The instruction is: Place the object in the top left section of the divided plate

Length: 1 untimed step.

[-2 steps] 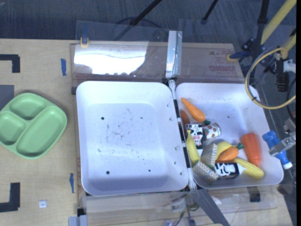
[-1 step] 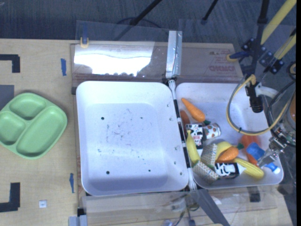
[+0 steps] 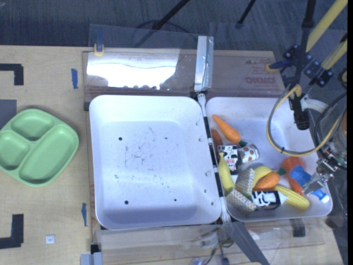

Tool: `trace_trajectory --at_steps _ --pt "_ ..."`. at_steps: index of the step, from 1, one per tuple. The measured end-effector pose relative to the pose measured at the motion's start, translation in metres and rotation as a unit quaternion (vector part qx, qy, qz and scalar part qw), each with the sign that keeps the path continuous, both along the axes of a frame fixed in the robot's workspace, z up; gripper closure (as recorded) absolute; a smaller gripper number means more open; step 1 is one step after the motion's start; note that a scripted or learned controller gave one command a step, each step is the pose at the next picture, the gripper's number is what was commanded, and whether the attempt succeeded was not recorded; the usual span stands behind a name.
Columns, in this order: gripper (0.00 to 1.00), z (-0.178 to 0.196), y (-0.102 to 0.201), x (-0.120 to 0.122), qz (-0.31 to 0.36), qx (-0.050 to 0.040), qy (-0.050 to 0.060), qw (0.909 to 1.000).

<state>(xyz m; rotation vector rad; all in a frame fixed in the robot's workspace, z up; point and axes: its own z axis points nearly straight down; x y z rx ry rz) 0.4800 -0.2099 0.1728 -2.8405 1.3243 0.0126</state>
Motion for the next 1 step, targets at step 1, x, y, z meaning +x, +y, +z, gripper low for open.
trace_trajectory --at_steps 1 --pt "1.0 -0.0583 0.0072 0.0421 0.182 -0.0034 -0.007 0.9833"
